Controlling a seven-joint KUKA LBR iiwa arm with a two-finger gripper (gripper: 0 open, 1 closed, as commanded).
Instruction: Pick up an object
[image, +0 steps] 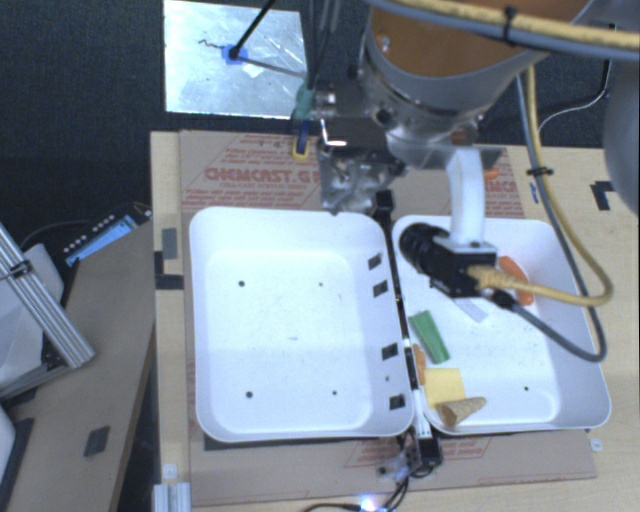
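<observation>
Orange piece, perhaps a carrot, lies half hidden in the right bin beside a green block; I cannot tell the gripper's state.

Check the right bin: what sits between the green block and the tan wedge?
A yellow square piece. The camera view shows it in the right bin, below the green block and just above the tan wedge.

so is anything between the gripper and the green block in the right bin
Nothing visible does. The gripper sits over the far rim by the divider, and the green block lies in the right bin beside that divider. The yellow square and tan wedge lie on its near side.
</observation>
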